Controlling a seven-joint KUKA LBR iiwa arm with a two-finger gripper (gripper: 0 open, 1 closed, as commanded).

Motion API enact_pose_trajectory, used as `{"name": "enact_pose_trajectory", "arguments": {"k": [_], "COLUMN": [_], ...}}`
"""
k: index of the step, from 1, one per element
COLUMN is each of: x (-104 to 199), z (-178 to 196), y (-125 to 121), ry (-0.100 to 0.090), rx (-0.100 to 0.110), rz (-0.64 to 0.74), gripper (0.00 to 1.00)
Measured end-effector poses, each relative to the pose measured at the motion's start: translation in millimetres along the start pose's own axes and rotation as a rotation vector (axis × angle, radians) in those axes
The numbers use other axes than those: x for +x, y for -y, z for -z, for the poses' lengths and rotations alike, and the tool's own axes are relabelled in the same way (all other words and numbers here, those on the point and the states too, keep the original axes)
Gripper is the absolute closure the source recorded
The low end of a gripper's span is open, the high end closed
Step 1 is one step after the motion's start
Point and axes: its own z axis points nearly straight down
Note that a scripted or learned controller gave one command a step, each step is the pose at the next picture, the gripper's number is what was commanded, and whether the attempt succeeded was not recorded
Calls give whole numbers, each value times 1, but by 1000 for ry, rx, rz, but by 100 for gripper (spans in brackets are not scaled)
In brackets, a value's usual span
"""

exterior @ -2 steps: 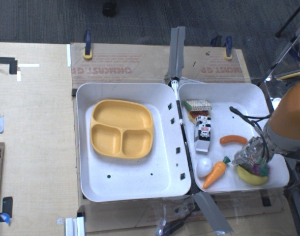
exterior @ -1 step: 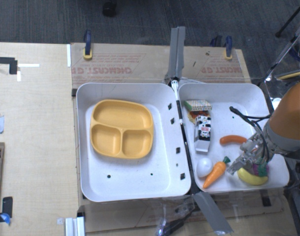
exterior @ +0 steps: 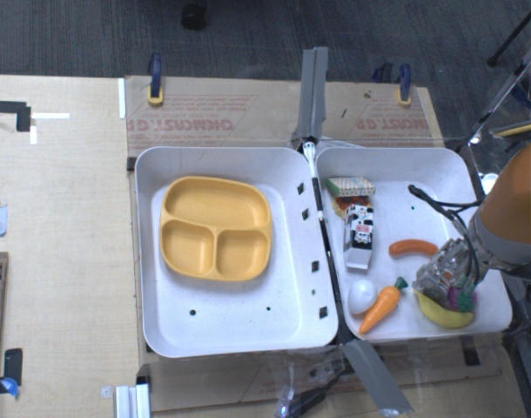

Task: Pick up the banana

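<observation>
Banana (exterior: 446, 313) lies in right bin (exterior: 440, 159); pincer (exterior: 448, 277) directly over it

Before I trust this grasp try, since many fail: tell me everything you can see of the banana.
The banana is a yellow, curved piece, plastic-looking, lying flat in the right bin near its front right corner. Just its lower arc shows; the gripper sits over its top, with something purple at its right end. Whether the fingers grip it cannot be told. The carrot lies to its left, apart from it.
</observation>
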Motion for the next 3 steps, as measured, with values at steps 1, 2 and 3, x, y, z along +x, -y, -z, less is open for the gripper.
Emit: {"name": "enact_pose_trajectory", "arguments": {"k": [1, 2, 3], "x": [0, -4, -5], "z": [0, -20, -11], "y": [0, 9, 8], "ry": [0, -5, -2], "rx": [0, 2, -1], "rz": [0, 501, 498], "gripper": [0, 0, 100]}}
